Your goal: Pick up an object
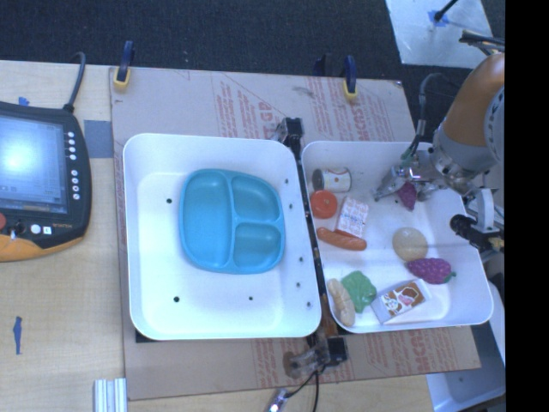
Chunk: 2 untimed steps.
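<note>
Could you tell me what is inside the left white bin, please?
The left white bin holds a blue three-compartment plastic tray, lying flat near its middle. Whatever lies beneath the tray is covered.

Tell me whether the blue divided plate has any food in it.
Empty. The blue divided plate in the left bin shows bare blue in all three compartments; the toy foods all lie in the right bin.
</note>
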Tool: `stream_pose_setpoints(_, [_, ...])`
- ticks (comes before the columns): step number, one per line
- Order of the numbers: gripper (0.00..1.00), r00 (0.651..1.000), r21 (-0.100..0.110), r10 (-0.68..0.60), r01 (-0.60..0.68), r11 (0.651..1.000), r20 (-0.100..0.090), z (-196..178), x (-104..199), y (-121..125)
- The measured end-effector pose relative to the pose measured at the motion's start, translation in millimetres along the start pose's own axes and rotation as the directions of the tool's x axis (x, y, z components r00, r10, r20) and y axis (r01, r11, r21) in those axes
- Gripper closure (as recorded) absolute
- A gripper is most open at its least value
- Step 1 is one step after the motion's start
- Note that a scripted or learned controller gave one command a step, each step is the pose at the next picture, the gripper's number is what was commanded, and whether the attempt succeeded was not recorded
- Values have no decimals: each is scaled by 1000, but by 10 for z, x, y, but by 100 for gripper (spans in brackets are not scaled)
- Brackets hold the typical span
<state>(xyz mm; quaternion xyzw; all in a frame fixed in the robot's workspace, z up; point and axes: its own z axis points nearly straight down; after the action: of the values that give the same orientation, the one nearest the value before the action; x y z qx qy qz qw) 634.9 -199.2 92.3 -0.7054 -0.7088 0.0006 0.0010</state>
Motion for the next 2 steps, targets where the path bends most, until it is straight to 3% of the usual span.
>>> stream_pose_setpoints(1, [0,1000,0,-1,1,1000,0,-1,-42,218])
stream_pose_setpoints(2, [0,1000,-2,0,0,1000,1,-3,-121,218])
